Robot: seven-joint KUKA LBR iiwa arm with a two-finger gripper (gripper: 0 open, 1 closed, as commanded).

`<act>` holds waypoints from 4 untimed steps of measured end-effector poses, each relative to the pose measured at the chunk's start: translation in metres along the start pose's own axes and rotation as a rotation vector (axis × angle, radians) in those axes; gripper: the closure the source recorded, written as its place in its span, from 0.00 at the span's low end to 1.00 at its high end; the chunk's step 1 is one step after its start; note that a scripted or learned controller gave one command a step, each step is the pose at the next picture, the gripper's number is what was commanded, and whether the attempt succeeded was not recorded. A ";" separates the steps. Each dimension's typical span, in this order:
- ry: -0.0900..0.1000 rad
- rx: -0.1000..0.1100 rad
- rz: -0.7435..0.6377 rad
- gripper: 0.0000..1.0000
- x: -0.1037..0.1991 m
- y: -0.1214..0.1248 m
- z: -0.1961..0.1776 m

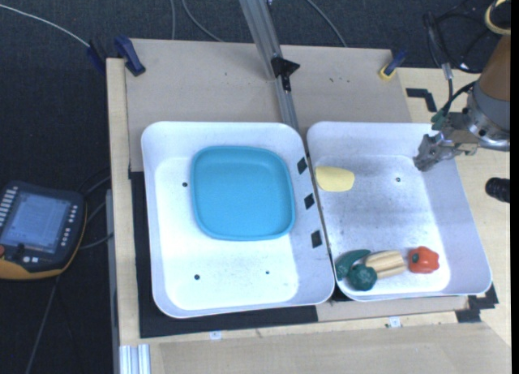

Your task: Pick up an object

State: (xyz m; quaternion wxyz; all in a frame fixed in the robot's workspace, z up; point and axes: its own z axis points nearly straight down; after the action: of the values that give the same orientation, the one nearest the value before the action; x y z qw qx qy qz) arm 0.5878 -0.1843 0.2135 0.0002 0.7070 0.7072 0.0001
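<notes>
Hovering over the far right edge of the right bin (478, 234), nothing seen in my fingers (427, 156).

My fingers hang above the bin's upper right corner; whether they are spread or closed, I cannot tell. Yellow piece (335, 178) lies near the bin's left wall, well apart from me. Along the near wall: red pepper (422, 260), tan stick (387, 263), green piece (357, 271), in a row, touching. Left bin (162, 202) holds a blue tray (243, 192). Both bins sit on the counter (203, 80); a handheld pendant (36, 230) lies off its left side.
</notes>
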 end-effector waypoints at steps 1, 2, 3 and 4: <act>0.001 0.000 -0.004 1.00 0.058 0.004 0.003; 0.001 -0.002 -0.005 1.00 0.111 0.005 -0.012; 0.002 0.001 -0.004 1.00 0.163 -0.006 -0.006; 0.001 0.000 -0.004 1.00 0.211 -0.002 -0.004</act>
State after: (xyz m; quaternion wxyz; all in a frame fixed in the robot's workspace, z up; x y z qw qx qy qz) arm 0.5856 0.0269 0.2176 -0.0005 0.7057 0.7085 0.0004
